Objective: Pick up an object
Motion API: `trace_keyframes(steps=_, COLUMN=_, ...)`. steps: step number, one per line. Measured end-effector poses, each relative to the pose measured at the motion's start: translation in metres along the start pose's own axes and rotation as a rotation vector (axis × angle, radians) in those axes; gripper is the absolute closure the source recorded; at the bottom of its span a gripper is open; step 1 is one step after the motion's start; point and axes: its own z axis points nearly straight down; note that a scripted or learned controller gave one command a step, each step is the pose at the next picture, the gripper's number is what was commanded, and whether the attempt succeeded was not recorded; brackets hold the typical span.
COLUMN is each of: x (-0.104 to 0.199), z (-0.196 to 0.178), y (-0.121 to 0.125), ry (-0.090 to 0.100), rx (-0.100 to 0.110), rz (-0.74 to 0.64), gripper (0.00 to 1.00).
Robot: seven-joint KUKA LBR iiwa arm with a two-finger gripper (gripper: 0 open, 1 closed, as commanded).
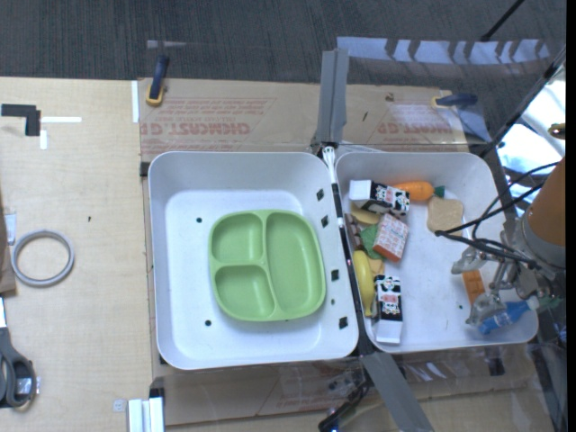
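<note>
We see a wooden tabletop (72, 331) carrying two white bins. The left bin (171, 268) holds a green divided plate (268, 265) near its middle. The right bin (432, 304) holds a clutter along its left wall: a banana (363, 273), two small milk cartons (389, 297), an orange-patterned packet (391, 238), a carrot (414, 190) and a tan slice of bread (445, 213) towards the far side. The arm (549, 214) enters from the right, its gripper (490, 286) low over the right bin's near right corner. Whether the fingers are apart or together, we cannot tell. Just beside them lie an orange piece (472, 283) and a blue piece (504, 318). A grey tape ring (40, 257) sits on the tabletop, far left.
</note>
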Motion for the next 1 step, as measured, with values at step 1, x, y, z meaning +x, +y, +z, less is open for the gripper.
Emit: trace_keyframes(steps=1, x=-0.0018, z=-0.0094, y=0.0006, ry=-0.003, rx=0.001, rz=-0.002, gripper=1.00)
